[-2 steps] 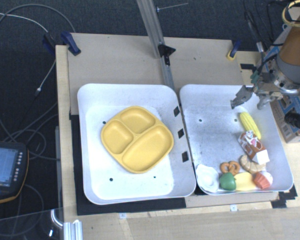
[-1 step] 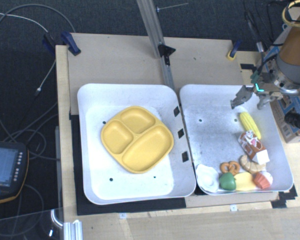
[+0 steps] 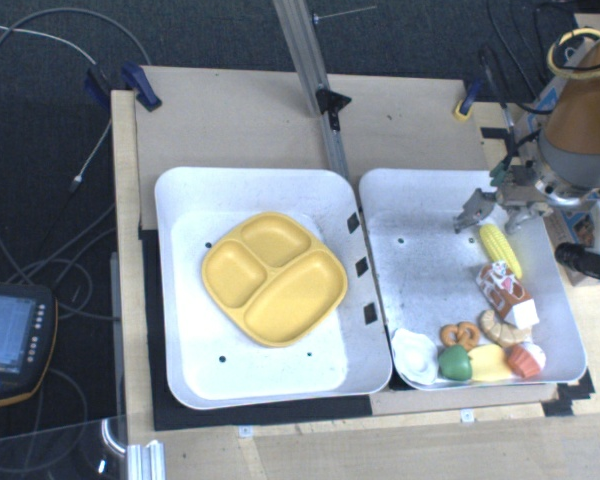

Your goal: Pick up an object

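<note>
a yellow corn cob (image 3: 500, 250) lies slanted in the right bin, above piled toy food (image 3: 485, 346).

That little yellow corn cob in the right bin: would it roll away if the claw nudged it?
Probably: the corn cob looks rounded and long, so a sideways push may roll it. It seems a light toy. The gripper hovers just above it.

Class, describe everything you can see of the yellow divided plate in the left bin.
The yellow divided plate looks like smooth moulded plastic, with rounded corners and a raised rim. Ridges split it into three compartments: two smaller ones along its upper left side and one larger one along its lower right side, all bare. It lies flat and right way up, turned at a slant to the bin's sides, near the middle of the left bin. It rests on the bin's white floor with nothing else touching it.
</note>
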You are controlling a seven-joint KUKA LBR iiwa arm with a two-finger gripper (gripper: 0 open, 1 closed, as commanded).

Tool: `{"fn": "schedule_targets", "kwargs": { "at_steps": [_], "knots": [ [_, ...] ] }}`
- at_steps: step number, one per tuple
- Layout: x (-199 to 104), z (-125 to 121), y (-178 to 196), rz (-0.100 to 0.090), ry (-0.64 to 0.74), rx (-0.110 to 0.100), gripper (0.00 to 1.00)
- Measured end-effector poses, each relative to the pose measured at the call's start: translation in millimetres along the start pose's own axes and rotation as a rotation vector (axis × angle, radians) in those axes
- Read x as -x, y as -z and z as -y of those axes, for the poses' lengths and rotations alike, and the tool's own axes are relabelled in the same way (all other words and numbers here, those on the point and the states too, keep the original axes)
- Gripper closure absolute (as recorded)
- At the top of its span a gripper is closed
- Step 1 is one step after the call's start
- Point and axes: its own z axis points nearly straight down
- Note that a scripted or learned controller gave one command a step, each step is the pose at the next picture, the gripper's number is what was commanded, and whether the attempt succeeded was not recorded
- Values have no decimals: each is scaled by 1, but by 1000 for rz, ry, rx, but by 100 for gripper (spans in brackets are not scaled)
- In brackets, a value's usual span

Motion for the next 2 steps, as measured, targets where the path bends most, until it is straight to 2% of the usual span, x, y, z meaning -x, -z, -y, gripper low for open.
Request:
{"fn": "schedule_targets", "kwargs": {
  "at_steps": [1, 2],
  "knots": [
    [-2, -2, -63, -1, 1, -2, 0],
    [-3, -2, -78, 0, 1, 1, 0]
  ]
}}
